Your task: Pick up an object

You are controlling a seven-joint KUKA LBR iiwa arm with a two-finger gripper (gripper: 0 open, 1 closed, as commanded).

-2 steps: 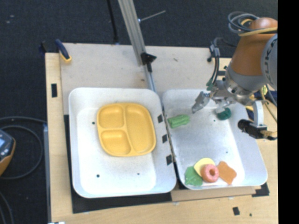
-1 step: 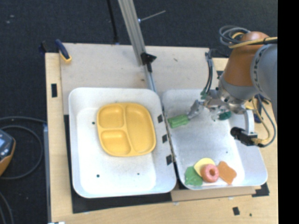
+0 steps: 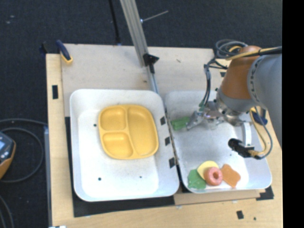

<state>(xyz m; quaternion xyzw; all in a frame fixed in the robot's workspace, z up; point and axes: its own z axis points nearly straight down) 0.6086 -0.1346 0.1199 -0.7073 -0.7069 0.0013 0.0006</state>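
Note:
My gripper (image 3: pixel 195 121) is low in the right bin (image 3: pixel 256 175), near its upper left corner, reaching in from the right under the orange-banded wrist (image 3: pixel 237 82). A small green object (image 3: pixel 179 124) lies just left of the gripper tip, close to the bin's left wall; I cannot tell whether they touch. A cluster of toys lies at the bin's front edge: a green piece (image 3: pixel 195 180), a yellow piece (image 3: pixel 207 167), a pink ring (image 3: pixel 214 176) and an orange piece (image 3: pixel 231 175).
The left bin (image 3: pixel 85 175) holds a yellow divided plate (image 3: pixel 128 131). A metal post (image 3: pixel 135 27) rises behind the bins, and its foot comes down by the right bin's upper left corner. Cables hang from the arm over the right bin's right side.

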